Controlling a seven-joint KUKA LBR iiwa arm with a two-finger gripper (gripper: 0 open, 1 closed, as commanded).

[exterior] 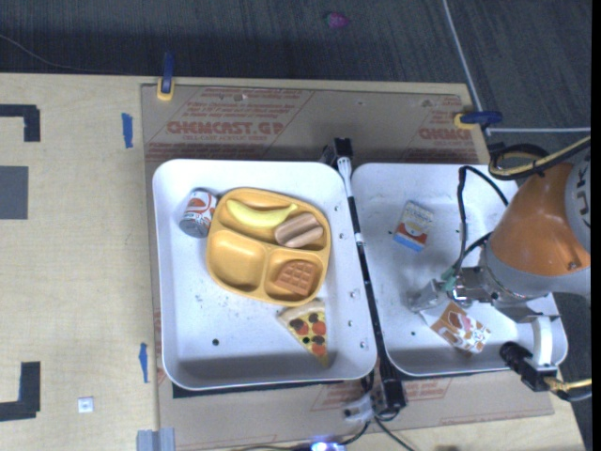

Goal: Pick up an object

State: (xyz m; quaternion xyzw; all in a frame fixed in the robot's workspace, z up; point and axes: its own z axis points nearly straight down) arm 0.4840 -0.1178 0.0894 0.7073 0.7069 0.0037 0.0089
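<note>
The arm reaches in from the right, its orange band above the right bin [376,252], and the gripper [434,296] hangs low over that bin's floor near the middle — whether it is open or closed cannot be told from this angle, and nothing can be seen held in it. Just beside it, toward the bin's front, lies a flat snack packet [460,328] with an orange and white print. Farther back in the same bin sits a small carton [413,225] — white with orange and a blue edge. The left bin [178,280] holds a yellow divided tray [246,256] with a toy banana [255,216], a hot dog [300,230] and a waffle [296,276]; a crushed can [196,213] touches the tray's left rim, and a pizza slice [309,327] lies near its front.
</note>
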